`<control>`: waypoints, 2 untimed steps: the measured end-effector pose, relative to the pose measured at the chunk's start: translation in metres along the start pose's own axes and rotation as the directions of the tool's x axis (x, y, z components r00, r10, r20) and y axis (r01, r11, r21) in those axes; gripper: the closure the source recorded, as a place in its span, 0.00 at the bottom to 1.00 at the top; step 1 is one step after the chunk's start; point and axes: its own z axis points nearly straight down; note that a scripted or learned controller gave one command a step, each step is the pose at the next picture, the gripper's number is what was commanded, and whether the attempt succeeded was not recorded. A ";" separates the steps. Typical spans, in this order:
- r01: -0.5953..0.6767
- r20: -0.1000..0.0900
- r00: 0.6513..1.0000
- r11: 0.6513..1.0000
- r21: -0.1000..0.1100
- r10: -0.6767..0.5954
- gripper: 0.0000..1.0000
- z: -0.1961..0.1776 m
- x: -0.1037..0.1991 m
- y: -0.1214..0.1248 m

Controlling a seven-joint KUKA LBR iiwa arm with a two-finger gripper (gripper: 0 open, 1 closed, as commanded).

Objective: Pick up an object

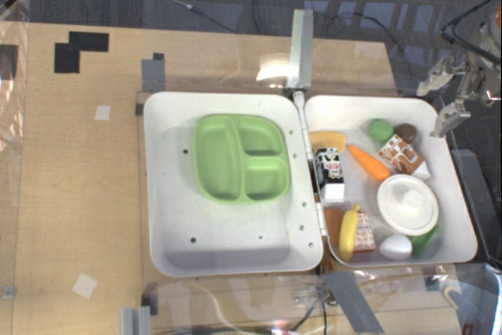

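Nearest, along the right bin's (463, 200) front edge, lie a white egg (394, 247), a banana (347, 231) and a white bowl (407, 202). Behind them sit a carrot (369, 162) and green ball (380, 129). Outside the bin's far right corner hangs the gripper (447, 100), jaws spread, pinching nothing. A green tray (239, 158) sits mid left bin (169, 192).

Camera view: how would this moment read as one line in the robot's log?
gripper: above right bin's far right corner | holding: nothing seen | carrot: in right bin | green tray: left bin
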 end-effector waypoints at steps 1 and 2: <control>-0.177 -0.014 0.984 0.984 -0.003 0.177 0.00 0.151 0.040 0.025; -0.171 0.005 0.985 0.985 -0.002 0.171 0.00 0.192 0.020 0.054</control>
